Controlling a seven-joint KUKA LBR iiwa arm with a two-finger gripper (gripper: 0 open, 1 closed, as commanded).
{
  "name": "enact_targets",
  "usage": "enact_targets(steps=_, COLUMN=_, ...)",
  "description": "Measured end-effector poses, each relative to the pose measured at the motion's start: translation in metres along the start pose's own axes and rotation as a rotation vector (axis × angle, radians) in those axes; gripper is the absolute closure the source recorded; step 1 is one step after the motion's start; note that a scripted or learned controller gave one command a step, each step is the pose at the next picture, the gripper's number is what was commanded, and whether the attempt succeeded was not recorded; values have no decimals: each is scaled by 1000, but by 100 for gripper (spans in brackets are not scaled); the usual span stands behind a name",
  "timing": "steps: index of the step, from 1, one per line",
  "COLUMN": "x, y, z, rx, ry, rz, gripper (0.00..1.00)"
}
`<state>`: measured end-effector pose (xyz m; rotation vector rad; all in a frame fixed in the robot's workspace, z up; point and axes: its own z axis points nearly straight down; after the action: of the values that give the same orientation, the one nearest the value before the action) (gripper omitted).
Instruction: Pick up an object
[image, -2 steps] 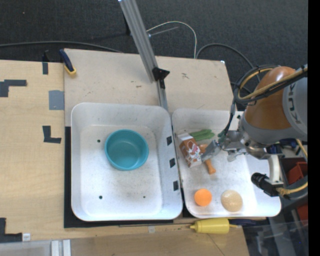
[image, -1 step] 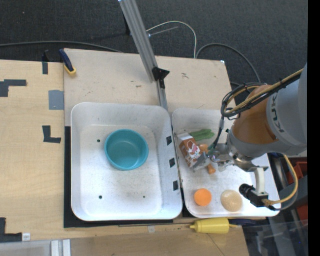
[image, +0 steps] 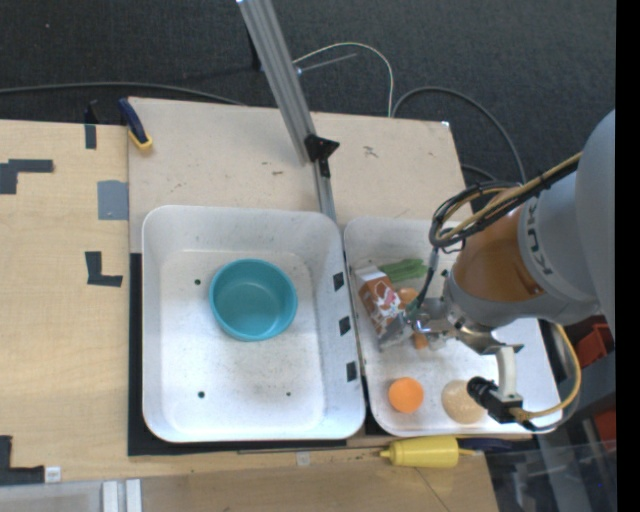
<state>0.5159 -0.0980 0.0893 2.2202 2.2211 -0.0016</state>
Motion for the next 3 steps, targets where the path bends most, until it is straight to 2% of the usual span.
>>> enact_targets(steps=1, x=1, y=0, z=-11, rx=1, ry=2, rz=-2, gripper=100)
enact_targets(steps=3, x=-9, y=0, z=-113, rx=-3, ry=1, rz=-1, gripper=100)
